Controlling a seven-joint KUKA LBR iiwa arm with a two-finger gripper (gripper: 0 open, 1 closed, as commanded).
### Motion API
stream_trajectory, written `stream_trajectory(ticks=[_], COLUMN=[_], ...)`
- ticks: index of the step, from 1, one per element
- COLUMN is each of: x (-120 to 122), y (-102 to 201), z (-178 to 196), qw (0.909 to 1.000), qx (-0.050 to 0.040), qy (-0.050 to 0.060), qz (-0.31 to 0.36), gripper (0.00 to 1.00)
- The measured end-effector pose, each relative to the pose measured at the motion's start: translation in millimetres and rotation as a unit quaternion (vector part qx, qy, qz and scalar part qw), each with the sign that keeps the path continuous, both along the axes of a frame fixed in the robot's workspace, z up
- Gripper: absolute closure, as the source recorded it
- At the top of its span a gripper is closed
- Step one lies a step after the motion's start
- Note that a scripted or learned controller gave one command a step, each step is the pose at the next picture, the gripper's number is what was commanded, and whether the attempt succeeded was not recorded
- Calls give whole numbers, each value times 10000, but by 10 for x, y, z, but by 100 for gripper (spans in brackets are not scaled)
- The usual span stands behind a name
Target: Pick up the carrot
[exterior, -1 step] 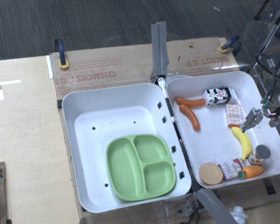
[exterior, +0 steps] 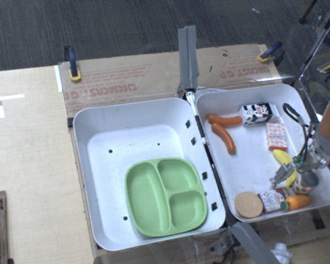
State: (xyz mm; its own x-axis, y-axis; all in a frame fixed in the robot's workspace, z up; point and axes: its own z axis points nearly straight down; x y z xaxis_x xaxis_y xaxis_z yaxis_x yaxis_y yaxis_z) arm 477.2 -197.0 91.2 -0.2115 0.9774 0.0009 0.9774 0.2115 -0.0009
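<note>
Carrot (exterior: pixel 297 201): lying in the right bin's (exterior: pixel 249 150) near right corner beside a packet (exterior: pixel 270 200), while the gripper (exterior: pixel 286 174), state impossible to tell, is hovering just above for a grasp.

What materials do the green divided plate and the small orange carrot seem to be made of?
The green divided plate looks like moulded plastic with a matte finish: one even colour, soft rounded compartment rims, no glare. The small orange carrot is probably a plastic toy with a slightly glossy surface: uniform bright orange and a smooth shape. It is small in this view, so this is uncertain.
</note>
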Motion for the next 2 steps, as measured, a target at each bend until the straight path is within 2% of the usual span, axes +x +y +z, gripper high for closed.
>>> stream_trajectory(ticks=[1,2], x=[-4,391], y=[-47,24], z=[25,115], qw=[9979,9896], qx=[-1,-6], qy=[5,-13], qz=[-642,1438], gripper=[0,0])
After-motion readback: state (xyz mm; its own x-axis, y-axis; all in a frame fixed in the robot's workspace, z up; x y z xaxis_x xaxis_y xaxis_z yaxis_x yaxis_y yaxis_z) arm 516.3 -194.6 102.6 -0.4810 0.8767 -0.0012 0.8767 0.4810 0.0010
